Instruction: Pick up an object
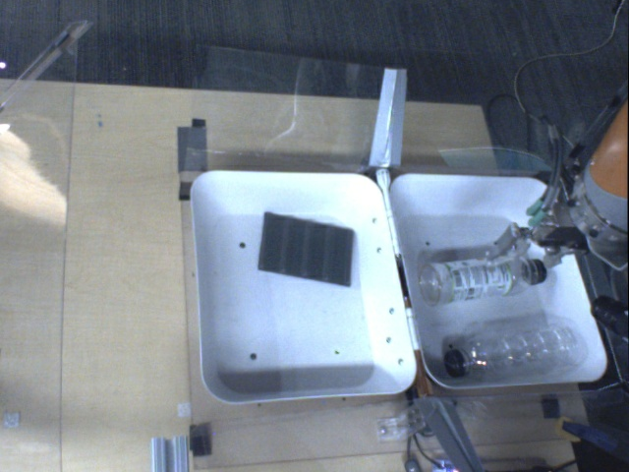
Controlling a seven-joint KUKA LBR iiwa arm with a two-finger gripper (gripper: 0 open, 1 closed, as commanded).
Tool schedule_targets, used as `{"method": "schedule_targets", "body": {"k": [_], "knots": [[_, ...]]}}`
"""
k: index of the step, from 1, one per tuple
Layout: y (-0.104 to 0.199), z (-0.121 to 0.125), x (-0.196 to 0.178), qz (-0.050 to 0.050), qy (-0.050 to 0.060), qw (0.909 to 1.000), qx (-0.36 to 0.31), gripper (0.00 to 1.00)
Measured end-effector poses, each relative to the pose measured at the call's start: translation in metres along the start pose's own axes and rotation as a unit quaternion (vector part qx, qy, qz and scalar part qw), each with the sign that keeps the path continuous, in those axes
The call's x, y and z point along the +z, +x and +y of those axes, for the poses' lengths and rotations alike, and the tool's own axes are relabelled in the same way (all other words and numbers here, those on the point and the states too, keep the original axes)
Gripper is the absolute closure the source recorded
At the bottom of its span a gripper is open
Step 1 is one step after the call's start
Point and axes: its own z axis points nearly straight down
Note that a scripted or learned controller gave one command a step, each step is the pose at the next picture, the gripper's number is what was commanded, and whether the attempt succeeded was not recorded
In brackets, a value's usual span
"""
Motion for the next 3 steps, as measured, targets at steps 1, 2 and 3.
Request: {"method": "schedule_targets", "body": {"k": [1,2,3], "knots": [[-0.003,0.036,0.117,0.000,-0.003,1.0000,0.006,0.00],[0.009,0.040,0.143,0.000,0.000,1.0000,0.007,0.00],[-0.013,0.056,0.132,0.000,-0.001,0.9999,-0.013,0.00]]}}
